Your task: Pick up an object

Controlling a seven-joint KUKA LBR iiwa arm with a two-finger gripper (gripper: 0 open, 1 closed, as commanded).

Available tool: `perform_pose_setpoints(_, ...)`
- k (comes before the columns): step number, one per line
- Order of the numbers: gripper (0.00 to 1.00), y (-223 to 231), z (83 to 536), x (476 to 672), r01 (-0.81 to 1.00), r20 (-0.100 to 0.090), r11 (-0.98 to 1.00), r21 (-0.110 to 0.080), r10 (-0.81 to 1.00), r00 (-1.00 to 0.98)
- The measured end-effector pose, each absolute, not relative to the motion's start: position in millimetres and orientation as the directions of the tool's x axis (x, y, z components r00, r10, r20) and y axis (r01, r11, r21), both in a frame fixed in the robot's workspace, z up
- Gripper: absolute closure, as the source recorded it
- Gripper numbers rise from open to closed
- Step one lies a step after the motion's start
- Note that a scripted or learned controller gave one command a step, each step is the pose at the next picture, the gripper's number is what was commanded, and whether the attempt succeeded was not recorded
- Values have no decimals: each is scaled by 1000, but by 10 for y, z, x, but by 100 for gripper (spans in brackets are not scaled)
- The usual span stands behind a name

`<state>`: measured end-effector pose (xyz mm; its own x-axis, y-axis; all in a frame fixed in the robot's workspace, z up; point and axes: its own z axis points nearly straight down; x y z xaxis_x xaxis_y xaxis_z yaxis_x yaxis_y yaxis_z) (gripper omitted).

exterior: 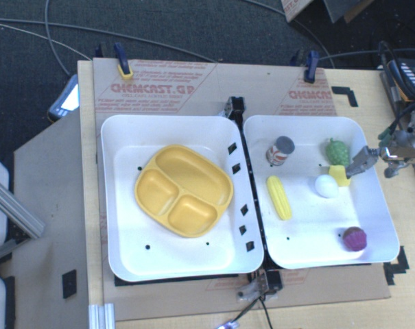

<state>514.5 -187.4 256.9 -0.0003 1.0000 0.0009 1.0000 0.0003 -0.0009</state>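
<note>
The gripper (363, 160) reaches in over the right rim of the right bin (378, 204), low and slanted toward the bin's far-right quarter. Whether its jaws are spread or pressed together cannot be told at this size; nothing is seen between them.

Just beside the tip lie a yellow block (340, 175) and a white ball (326, 186), touching or nearly so; a green knobbly object (337, 150) sits just beyond them. Judged from this approach, one of these three is the likely target.

Further left in the same bin lie a small can (280, 151) on its side and a yellow corn cob (279, 197); a purple object (354, 238) rests near the front right corner.

The left bin (118, 204) holds a yellow divided tray (183, 190), well apart from the arm.

The board beyond the bins bears red print, reading roughly "CHEMCAST GP" (152, 88), repeated in part at right.
</note>
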Motion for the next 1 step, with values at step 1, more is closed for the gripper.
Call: perform_pose_setpoints(1, 0, -1769, 2075, 5143, 1000, 3, 0, -5, 1000, 0)
